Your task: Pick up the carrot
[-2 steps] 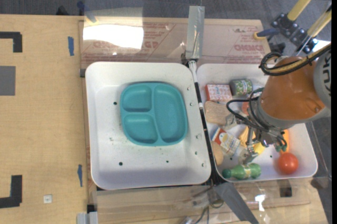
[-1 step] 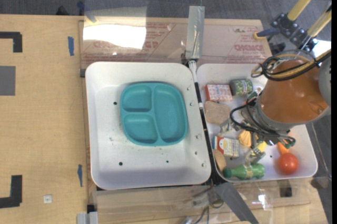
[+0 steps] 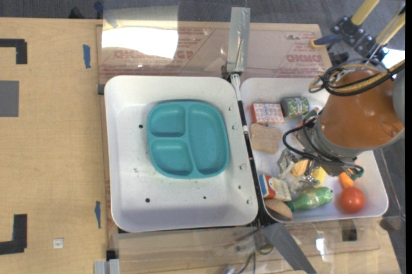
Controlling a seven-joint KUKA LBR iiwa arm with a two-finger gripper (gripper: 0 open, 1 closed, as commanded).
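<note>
The carrot (image 3: 347, 179) is a small orange piece near the right bin's front right, just above a red tomato (image 3: 352, 200) and partly under the arm's edge. My gripper (image 3: 302, 168) hangs below the orange wrist band, low over the clutter in the middle of the right bin (image 3: 380, 202). It is to the left of the carrot, close to some yellow pieces (image 3: 300, 168). The arm's body hides much of the gripper.
A green vegetable (image 3: 312, 199), a small red and white box (image 3: 277, 188) and a brown oval piece (image 3: 278, 208) lie along the right bin's front. A pink packet (image 3: 267, 112), a green can (image 3: 295, 105) and a brown slice (image 3: 264, 137) sit further back. The left bin (image 3: 122, 157) holds a teal divided plate (image 3: 188, 139).
</note>
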